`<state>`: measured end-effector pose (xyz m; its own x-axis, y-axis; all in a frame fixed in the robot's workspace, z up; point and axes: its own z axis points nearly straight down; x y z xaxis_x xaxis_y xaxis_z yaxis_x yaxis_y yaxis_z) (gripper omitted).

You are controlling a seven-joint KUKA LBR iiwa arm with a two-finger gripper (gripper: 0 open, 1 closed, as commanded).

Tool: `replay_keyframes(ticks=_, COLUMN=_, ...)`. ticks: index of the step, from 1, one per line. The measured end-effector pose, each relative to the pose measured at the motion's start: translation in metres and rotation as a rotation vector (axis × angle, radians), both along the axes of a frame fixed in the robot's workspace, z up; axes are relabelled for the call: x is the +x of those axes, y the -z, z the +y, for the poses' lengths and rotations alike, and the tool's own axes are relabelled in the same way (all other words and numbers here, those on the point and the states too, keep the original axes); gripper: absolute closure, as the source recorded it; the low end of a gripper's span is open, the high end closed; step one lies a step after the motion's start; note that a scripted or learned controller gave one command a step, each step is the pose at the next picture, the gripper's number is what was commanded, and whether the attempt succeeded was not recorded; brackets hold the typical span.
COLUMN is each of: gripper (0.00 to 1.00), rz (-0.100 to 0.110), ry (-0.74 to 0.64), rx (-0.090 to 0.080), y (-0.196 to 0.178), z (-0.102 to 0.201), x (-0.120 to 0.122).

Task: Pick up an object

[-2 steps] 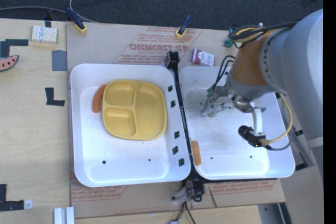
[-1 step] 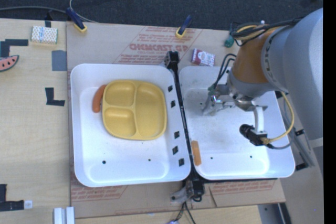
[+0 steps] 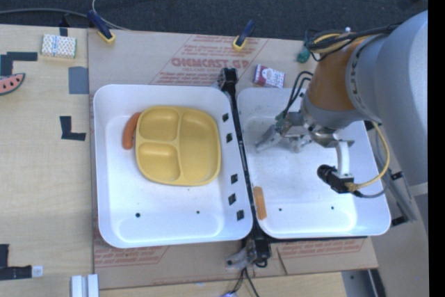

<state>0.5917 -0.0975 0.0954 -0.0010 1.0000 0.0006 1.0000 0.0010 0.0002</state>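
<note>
My gripper point(image 3: 276, 137) hangs low over the right bin point(image 3: 361, 215), in its upper left part, below the arm's orange band point(image 3: 332, 83). Nothing shows in its grasp. A small orange stick-shaped object point(image 3: 259, 202) lies at the right bin's lower left edge, well below the gripper. In the left bin point(image 3: 115, 219) a yellow divided plate point(image 3: 178, 145) lies flat. An orange sausage-shaped piece point(image 3: 128, 131) rests against the plate's left rim.
A black clip strip point(image 3: 235, 142) runs between the two bins. A red and white packet point(image 3: 268, 76) lies on the cardboard behind the right bin. Yellow and blue clamps point(image 3: 101, 26) point(image 3: 243, 37) hold the cardboard's far edge. A cable point(image 3: 361, 184) loops beside the wrist.
</note>
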Motion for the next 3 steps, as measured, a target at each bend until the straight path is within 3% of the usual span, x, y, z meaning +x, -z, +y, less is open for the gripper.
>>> replay_keyframes(ticks=1, gripper=0.00, rz=-0.002, ry=-0.001, rx=-0.001, y=0.010, z=0.001, x=0.058)
replay_keyframes(ticks=2, gripper=1.00, rz=-0.002, ry=-0.001, rx=-0.002, y=0.000, z=0.001, x=0.058)
replay_keyframes(ticks=3, gripper=1.00, rz=0.001, ry=-0.002, rx=0.000, y=-0.089, z=0.057, x=0.013)
